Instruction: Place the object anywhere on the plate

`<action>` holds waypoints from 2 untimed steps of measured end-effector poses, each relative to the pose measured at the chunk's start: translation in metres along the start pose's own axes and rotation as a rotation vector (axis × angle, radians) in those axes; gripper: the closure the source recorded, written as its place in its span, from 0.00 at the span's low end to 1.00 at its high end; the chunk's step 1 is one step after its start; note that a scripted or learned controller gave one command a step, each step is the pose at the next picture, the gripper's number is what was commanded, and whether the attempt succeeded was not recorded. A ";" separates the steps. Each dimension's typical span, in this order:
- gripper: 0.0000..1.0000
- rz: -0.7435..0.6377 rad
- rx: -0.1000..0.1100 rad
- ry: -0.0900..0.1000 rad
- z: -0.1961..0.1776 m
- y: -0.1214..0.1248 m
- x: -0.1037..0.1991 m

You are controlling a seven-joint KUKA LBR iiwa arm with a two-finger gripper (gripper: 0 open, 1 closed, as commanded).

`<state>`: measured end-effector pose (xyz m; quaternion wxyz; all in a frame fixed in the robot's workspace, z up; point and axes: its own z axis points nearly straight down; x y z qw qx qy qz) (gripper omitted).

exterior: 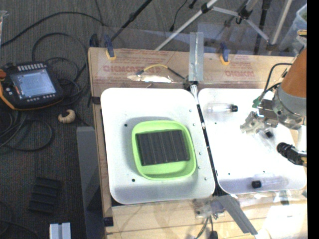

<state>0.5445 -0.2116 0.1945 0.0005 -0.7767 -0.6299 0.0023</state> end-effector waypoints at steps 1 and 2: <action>1.00 -0.077 0.001 0.002 0.014 -0.026 0.033; 0.00 -0.077 0.001 0.002 0.014 -0.026 0.033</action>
